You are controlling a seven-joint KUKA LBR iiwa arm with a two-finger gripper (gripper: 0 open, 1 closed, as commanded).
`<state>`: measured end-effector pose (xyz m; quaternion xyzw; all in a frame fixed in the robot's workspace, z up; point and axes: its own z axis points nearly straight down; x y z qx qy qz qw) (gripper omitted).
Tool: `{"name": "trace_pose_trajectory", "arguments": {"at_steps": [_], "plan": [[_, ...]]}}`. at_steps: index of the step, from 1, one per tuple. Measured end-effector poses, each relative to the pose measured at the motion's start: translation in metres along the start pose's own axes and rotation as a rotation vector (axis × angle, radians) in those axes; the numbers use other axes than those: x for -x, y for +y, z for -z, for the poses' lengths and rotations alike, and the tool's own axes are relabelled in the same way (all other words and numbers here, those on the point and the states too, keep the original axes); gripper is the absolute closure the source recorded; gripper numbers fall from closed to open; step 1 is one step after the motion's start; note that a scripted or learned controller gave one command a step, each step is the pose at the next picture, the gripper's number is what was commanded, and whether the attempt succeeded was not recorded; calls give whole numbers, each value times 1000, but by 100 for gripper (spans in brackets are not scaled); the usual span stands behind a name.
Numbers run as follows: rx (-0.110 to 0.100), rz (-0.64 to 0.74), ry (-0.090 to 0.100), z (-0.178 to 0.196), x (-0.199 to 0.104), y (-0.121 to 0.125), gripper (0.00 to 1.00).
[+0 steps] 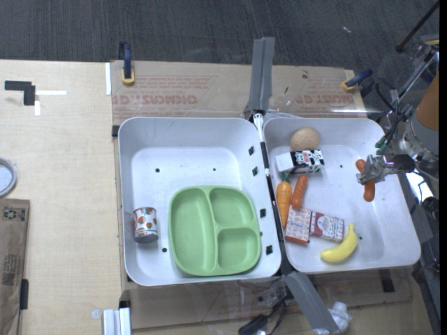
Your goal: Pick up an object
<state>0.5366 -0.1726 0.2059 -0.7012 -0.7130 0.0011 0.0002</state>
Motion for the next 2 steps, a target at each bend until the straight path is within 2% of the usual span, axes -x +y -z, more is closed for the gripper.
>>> {"name": "trace_pose_trajectory", "arguments": {"at_steps": [1,2], "plan": [[-1,-161,-1,53,-2,10,100],[-1,-185,-1,139,41,10,100]]}}
